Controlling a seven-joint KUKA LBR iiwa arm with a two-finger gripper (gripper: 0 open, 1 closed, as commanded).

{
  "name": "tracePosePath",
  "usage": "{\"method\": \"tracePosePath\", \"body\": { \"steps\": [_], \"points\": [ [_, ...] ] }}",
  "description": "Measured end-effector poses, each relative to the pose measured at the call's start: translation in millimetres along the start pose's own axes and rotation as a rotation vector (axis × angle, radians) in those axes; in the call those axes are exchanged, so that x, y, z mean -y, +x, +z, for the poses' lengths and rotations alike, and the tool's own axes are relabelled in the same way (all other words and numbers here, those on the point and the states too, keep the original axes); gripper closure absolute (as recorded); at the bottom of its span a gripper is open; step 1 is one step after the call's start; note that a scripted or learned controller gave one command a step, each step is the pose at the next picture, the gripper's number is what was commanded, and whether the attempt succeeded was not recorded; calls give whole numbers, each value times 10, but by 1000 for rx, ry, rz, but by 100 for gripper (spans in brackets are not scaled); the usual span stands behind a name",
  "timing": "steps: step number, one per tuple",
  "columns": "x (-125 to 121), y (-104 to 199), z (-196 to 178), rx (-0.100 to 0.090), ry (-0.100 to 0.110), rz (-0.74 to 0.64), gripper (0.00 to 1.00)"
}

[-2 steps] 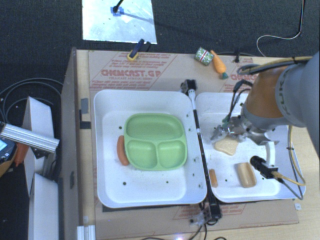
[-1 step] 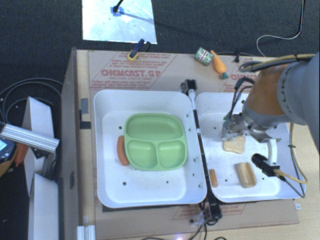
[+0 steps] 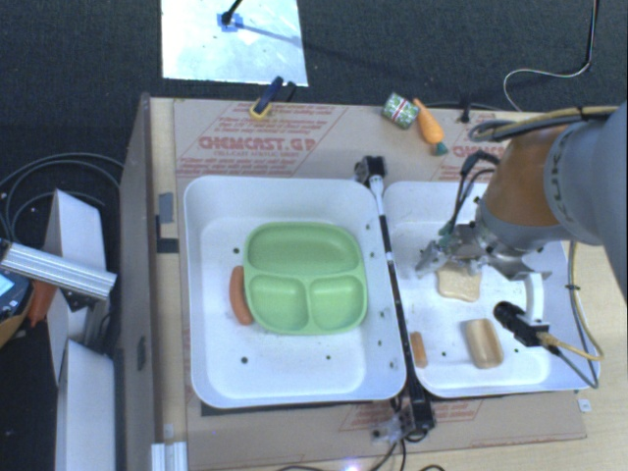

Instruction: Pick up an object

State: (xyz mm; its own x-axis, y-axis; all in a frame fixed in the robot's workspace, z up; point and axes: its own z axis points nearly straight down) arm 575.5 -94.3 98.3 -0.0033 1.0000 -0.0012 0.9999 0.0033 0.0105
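Tan toast slice (image 3: 458,284) lies right under the end effector (image 3: 449,255); its grip state cannot be told.

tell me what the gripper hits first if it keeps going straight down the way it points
Most likely the tan toast piece in the right bin. The gripper points down just above its upper edge. Depth is hard to judge from this slanted view, so it could instead meet the bin floor beside the toast.

Robot arm (image 3: 579,170): broad, rounded grey casing with an orange band (image 3: 520,180) above the wrist. Thin dark cables (image 3: 469,180) loop along the wrist's outer side. The claw (image 3: 446,253) is a small cluster of grey metal parts, fine detail indistinct.
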Motion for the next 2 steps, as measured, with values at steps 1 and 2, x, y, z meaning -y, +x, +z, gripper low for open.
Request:
{"method": "tracePosePath", "body": {
  "steps": [1,2],
  "points": [
    [-386,-197,141,0,8,-1,0],
    [-130,-239,94,-1,9,2,0]
  ]
}}
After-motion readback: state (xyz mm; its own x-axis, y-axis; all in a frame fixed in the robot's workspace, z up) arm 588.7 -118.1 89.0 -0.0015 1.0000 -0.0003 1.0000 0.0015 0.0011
